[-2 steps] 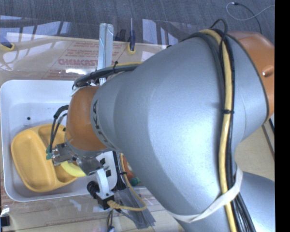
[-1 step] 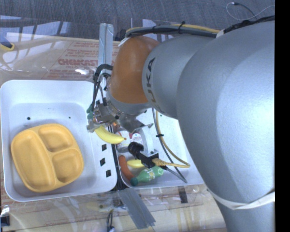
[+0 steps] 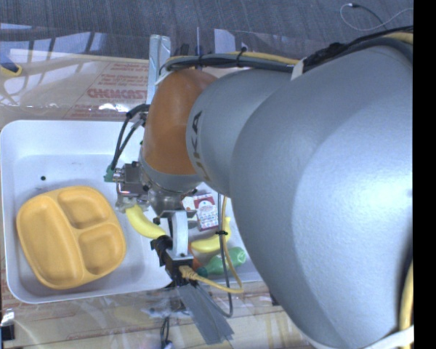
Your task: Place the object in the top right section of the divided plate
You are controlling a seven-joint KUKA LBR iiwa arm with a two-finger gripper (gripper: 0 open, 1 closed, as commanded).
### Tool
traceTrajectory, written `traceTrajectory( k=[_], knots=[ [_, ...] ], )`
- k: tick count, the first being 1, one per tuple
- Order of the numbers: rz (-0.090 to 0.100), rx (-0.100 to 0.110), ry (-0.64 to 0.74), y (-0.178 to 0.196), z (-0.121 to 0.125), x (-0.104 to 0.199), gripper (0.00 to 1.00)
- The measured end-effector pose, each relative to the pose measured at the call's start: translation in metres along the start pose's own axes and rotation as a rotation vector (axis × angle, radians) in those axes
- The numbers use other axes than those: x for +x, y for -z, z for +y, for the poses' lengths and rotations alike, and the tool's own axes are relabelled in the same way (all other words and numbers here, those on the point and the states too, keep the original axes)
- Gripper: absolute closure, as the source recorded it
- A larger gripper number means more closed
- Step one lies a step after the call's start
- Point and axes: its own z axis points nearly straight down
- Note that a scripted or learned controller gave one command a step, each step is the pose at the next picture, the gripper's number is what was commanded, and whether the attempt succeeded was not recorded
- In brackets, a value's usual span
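Note:
A yellow divided plate lies in the left white bin, its three sections bare. The grey arm with its orange band reaches in from the right and covers most of the right bin. My gripper hangs over the wall between the two bins, just right of the plate. A yellow banana shows right under the wrist; I cannot tell whether it is held. Beside it lie a second yellow piece, a green object and a red and white packet.
The arm's big grey body hides nearly all of the right bin. A small dark speck marks the left bin's floor above the plate. Clear plastic sheeting with red print lies behind the bins.

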Motion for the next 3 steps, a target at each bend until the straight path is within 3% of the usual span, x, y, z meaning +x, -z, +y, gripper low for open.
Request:
traceTrajectory(
  k=[1,2,3],
  knots=[
    [-0.001,0.001,-0.127,-0.047,-0.036,0.068,1.00],
    [-0.002,-0.004,0.450,-0.012,-0.031,0.098,1.00],
    [0.005,-0.018,0.561,-0.085,-0.026,0.090,1.00]
  ],
)
